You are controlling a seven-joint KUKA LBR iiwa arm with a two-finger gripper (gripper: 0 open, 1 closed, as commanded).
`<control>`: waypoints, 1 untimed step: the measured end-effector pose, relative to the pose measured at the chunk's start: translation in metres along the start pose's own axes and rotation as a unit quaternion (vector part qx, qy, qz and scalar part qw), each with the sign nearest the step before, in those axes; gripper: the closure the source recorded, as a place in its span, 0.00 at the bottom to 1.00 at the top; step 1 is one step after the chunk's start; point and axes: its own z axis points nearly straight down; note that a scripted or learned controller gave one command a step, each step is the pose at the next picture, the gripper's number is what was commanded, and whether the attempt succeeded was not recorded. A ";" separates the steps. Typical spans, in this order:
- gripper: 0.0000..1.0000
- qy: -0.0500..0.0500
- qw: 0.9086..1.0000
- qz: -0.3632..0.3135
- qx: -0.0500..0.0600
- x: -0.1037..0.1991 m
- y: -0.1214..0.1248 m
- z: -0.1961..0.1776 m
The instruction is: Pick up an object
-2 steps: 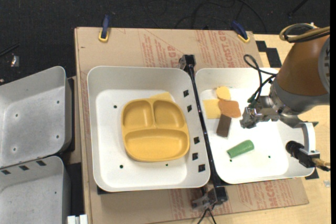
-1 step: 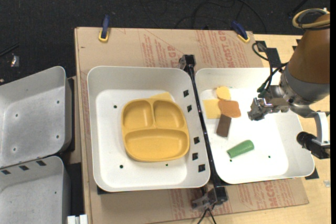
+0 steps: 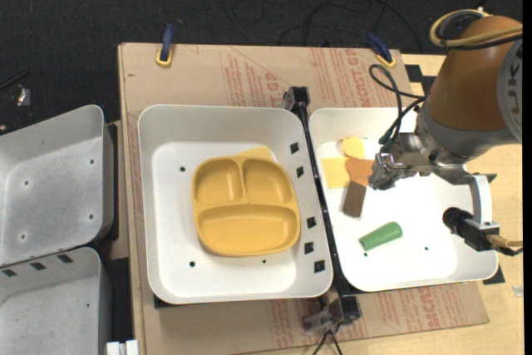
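A divided tray (image 3: 246, 207) lies in the left bin (image 3: 158, 204); small blocks (image 3: 355, 199) lie in the right bin (image 3: 432, 262)

The left bin (image 3: 158, 204) carries a yellow tray (image 3: 246, 206) across its middle, leaving bare floor along the rim. In the right bin (image 3: 432, 262), a brown block (image 3: 355, 199), orange and yellow pieces (image 3: 345, 166) and a green cylinder (image 3: 381, 236) crowd the left part; the arm (image 3: 470, 96) overhangs the upper right. The lower right floor lies open.

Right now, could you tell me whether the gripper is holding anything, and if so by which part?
It cannot be told. The gripper sits low over the orange piece in the right bin, with the brown block just beside it.
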 end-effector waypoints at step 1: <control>1.00 0.000 1.000 0.000 0.002 0.049 0.010 0.012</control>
